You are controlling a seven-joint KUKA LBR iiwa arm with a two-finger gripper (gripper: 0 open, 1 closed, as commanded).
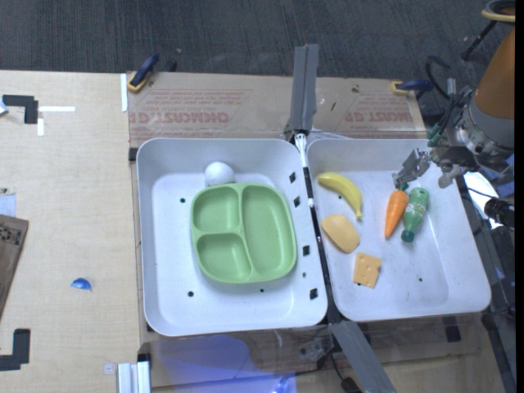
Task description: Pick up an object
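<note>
Hovering just up-right of the carrot (395, 212), your gripper (431, 169) was open, holding nothing; carrot's long axis ran away from it, w/ bottle (413, 214) alongside.

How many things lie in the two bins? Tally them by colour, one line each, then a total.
Green: 2, the plate and the bottle
White: 1, the ball
Yellow: 1, the banana
Orange: 1, the carrot
Yellow-orange: 2, the cheese and a rounded piece
Total: 7
</note>
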